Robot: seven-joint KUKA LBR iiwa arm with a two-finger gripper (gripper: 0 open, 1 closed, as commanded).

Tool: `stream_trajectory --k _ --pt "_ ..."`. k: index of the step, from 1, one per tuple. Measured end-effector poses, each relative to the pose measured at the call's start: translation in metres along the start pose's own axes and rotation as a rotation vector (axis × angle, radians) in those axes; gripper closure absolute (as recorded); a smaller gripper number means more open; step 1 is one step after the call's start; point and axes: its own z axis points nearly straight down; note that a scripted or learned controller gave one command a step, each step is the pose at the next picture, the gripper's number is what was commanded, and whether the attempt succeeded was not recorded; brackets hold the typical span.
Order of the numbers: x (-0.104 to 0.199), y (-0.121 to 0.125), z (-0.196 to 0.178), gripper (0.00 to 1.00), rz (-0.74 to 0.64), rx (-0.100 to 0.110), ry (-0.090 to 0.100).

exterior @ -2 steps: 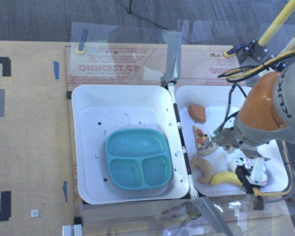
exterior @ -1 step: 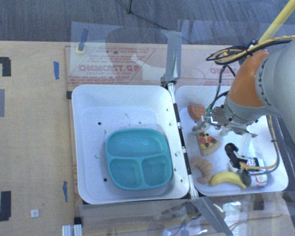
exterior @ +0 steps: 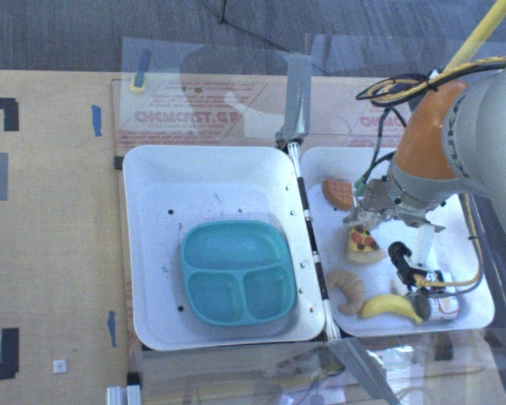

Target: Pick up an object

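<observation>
1. Here the slice of cake (exterior: 363, 244) lies in the right bin (exterior: 482, 309), just under the fingers (exterior: 367, 218); whether they are released or clenched I cannot tell.
2. Near it are a waffle (exterior: 338, 194), a croissant (exterior: 347, 288) and a banana (exterior: 390, 307).
3. The left bin (exterior: 152, 184) holds a teal divided plate (exterior: 237, 272).

Single fixed camera above the bench (exterior: 51, 226), looking down at a slant, both white bins (exterior: 152, 175) in frame
</observation>
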Motion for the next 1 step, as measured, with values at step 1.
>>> stream_trajectory --k 1 --pt "0.0639 0.0637 -0.1839 1.0 0.129 0.012 0.004"
